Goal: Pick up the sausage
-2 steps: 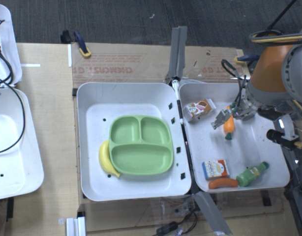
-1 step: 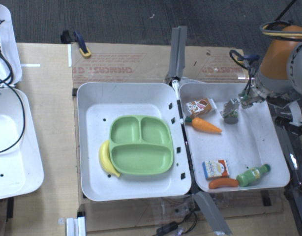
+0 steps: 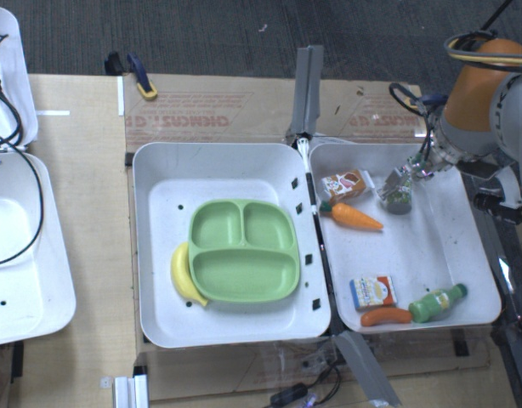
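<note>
Camera view: cardboard sheet [image 3: 235,109] under the bins carries red print, mirrored/upside down from here, not readable. Small snack box [image 3: 372,292] in the right bin has a picture label, text too small to read; same for the orange-brown packet [image 3: 344,186] near that bin's top left. Left bin [image 3: 150,228]: green three-compartment plate [image 3: 244,252] sits centre, all compartments bare, with a banana [image 3: 185,277] lying against the plate's left edge. Open floor all round the plate, widest along the top and left. Right bin [image 3: 478,253]: carrot [image 3: 356,218] just below the packet, tip pointing right; snack box lower centre; sausage [image 3: 385,316], red-orange, lies flat along the bottom rim just below the box, its right end touching or nearly touching the green bottle [image 3: 435,303], which lies on its side, cap toward the upper right. Middle and right of this bin's floor are free, so room above the sausage is only cut by the box and bottle. Gripper [image 3: 400,189] is down in the upper part of the right bin, right of the packet and above the carrot's tip, well apart from the sausage. Cannot tell whether its fingers are apart or together; a dark blur sits at the tip and nothing is clearly held. Arm [image 3: 478,100] comes in over the top right corner of the bin. Blue-and-yellow clamp [image 3: 140,76] sits on the cardboard's top left edge. White tub [image 3: 23,253] with black cable [image 3: 27,185] at far left.
</note>
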You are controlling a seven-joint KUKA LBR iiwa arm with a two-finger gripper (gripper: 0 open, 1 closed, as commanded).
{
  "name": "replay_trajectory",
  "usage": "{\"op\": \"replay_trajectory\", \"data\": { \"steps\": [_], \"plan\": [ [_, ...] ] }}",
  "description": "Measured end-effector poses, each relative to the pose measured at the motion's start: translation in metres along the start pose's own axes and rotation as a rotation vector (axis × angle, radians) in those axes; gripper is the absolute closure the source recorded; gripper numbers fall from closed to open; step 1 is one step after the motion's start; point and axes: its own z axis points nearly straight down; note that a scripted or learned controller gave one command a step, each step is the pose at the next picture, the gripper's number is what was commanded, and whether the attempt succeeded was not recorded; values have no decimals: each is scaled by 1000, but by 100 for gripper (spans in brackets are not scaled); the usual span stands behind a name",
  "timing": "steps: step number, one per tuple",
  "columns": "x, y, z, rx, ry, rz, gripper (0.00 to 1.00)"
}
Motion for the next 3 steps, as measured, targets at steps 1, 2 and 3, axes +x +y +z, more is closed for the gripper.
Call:
{"op": "replay_trajectory", "data": {
  "steps": [1, 2, 3],
  "plan": [
    [0, 0, 0, 0, 0, -1, 0],
    [0, 0, 0, 0, 0, -1, 0],
    [-12, -47, -34, 1, 2, 171, 0]
  ]
}}
